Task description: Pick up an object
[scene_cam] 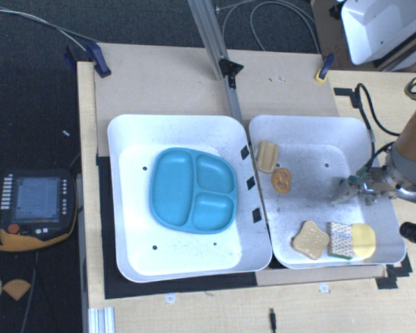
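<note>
Nearest you, along the front wall of the right bin (291, 254): a tan toast-shaped piece (310, 240), a patterned sponge (340, 240) and a pale yellow disc (362, 240), lying in a row and touching.

Behind them, above the bin's bare floor: the gripper (346, 188), reaching in from the right. You see nothing between its fingers, and their spread is too small to judge.

Further back, near the divider: a small orange pretzel-like item (281, 180) and a tan bread slice (266, 156).

Left bin (125, 207): a blue divided plate (193, 189).

Status: you have nothing lifted yet; choosing, closing and raising all remain.
</note>
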Tool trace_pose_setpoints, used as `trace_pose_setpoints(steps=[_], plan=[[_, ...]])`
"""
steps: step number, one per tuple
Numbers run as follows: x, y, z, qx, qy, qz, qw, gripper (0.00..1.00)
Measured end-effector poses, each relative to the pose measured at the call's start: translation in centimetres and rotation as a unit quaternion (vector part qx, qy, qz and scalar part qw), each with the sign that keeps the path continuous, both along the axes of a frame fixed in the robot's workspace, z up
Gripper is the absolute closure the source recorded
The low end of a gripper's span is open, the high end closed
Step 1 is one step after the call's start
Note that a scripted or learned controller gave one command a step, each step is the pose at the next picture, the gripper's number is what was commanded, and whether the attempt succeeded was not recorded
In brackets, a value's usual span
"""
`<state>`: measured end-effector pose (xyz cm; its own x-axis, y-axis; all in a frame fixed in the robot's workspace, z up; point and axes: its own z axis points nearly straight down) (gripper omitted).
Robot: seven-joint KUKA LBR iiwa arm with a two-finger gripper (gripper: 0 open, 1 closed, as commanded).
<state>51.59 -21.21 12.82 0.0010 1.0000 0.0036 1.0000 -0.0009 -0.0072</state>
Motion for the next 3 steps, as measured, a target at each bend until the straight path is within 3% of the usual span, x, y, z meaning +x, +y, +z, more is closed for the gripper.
trace_pose_setpoints(steps=[1,2,3], plan=[[0.1,0.0,-4.3,-0.0012,-0.004,0.001,1.0,0.0],[0.3,-0.2,-2.9,-0.004,-0.008,0.0,1.0,1.0],[-0.3,0.3,1.9,-0.0026,-0.006,0.001,1.0,1.0]])
